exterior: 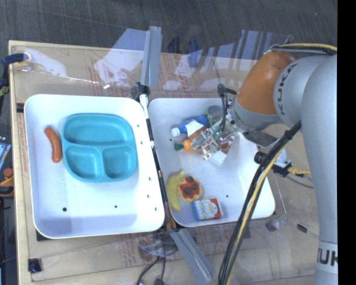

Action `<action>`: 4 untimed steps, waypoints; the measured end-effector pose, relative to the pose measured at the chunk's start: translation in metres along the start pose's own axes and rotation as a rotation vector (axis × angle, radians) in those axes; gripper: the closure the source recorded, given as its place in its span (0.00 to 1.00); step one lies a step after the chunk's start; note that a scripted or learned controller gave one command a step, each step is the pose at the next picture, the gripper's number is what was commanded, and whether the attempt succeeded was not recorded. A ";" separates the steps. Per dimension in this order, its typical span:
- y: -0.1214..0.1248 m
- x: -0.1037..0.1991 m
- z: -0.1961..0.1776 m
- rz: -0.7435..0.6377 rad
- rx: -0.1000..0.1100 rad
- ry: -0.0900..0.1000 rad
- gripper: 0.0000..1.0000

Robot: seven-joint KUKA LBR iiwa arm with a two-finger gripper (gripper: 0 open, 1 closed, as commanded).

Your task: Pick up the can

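The arm (296, 100) reaches in from the right and bends down over the upper part of the right bin (258, 200); its pincer (216, 136) sits low among a cluster of things there, and how far it is open cannot be told, nor whether it has hold of anything, since clutter and the wrist hide its tips. The can (214, 111), a small grey cylinder, stands near the bin's far wall, just beside the pincer and close under the wrist; next to it lie a blue-and-white packet (191, 127) and a patterned box (212, 147). Nearer the front lie a banana (174, 190), a red-topped item (190, 188) and a small carton (206, 209). The left bin (41, 206) holds a blue divided tray (101, 146) and a toy sausage (53, 143); both bins rest on the worktop (59, 70).
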State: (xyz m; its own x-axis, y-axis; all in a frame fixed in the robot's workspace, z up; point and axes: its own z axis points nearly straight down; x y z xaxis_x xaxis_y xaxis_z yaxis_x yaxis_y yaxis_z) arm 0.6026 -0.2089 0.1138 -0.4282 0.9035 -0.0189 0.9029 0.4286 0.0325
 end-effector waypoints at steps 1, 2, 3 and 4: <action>0.066 0.061 -0.147 0.073 0.034 0.019 1.00; 0.003 0.025 -0.330 -0.076 0.032 0.020 1.00; 0.003 0.025 -0.329 -0.076 0.032 0.020 0.00; 0.074 0.013 -0.186 -0.029 0.037 0.022 0.00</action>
State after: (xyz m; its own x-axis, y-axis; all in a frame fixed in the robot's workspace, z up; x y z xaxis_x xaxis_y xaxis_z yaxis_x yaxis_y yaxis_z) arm 0.6567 -0.1646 0.3016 -0.4546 0.8907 0.0030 0.8907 0.4546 -0.0048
